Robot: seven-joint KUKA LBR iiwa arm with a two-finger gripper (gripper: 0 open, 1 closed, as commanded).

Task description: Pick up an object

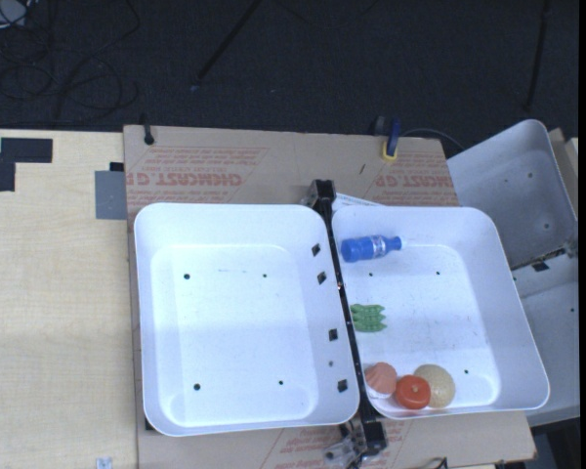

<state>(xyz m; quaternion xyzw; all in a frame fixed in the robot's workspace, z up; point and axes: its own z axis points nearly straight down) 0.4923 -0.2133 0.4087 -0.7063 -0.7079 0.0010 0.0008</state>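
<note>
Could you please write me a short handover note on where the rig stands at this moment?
Right bin holds everything: blue bottle at its far left, green item midway along the left wall, and a pink piece, red piece and tan piece clustered at the near edge.
Left bin sits beside it.
Done: nothing lifted; all things lie in the bin.
Left: pick any one object.

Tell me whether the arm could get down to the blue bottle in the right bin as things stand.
Probably yes. The blue bottle lies on its side near the far wall of the right bin, with nothing on top of it or touching it; the green toy lies well apart. The nearby wall may crowd the approach.
</note>
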